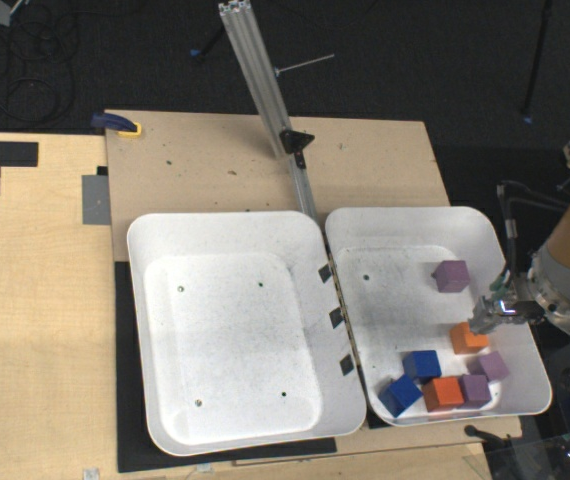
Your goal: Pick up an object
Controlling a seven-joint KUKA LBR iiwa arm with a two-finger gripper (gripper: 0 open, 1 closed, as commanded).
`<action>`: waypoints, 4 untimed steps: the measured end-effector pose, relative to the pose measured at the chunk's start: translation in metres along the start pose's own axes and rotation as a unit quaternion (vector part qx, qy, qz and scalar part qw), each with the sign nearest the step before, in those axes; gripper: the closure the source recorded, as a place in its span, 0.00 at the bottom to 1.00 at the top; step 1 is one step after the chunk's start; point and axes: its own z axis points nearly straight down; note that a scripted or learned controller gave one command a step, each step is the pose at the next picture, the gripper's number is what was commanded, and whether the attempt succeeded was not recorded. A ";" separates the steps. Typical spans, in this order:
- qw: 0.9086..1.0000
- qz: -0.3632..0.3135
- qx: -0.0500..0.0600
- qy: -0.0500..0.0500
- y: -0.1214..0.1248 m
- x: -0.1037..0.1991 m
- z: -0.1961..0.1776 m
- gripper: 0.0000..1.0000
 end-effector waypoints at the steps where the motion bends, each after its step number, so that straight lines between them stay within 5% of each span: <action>1: 1.000 0.000 -0.001 -0.001 0.009 0.000 -0.059 1.00; 2: 1.000 -0.002 0.002 0.000 0.010 0.000 -0.060 1.00; 4: 1.000 -0.002 0.002 0.001 0.039 0.102 -0.072 1.00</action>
